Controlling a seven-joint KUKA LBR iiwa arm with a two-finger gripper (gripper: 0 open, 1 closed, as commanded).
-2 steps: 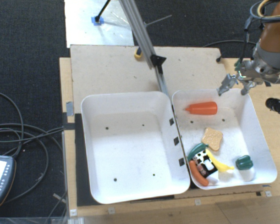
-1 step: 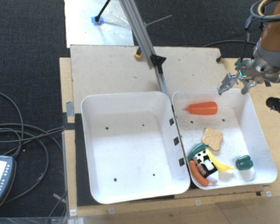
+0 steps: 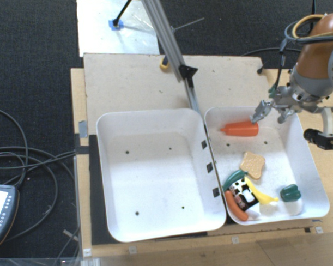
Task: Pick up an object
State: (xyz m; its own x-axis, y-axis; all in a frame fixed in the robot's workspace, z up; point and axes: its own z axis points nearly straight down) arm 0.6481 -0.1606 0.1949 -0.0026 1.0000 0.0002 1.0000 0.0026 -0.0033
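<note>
Clearly gripper (image 3: 270, 112) fingers apart, hovering at far-right end of orange carrot (image 3: 240, 129); off-centre closing could roll it away, missing grasp.

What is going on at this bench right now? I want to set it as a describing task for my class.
A grey and orange robot arm reaches in from the right over the right-hand bin. Its pincer hangs above the bin's far end, close to an orange carrot-like toy, and holds nothing. Near the bin's front lie a slice of toy bread, a yellow banana, a green pepper and a few other small toys. The left-hand bin sits alongside.
</note>
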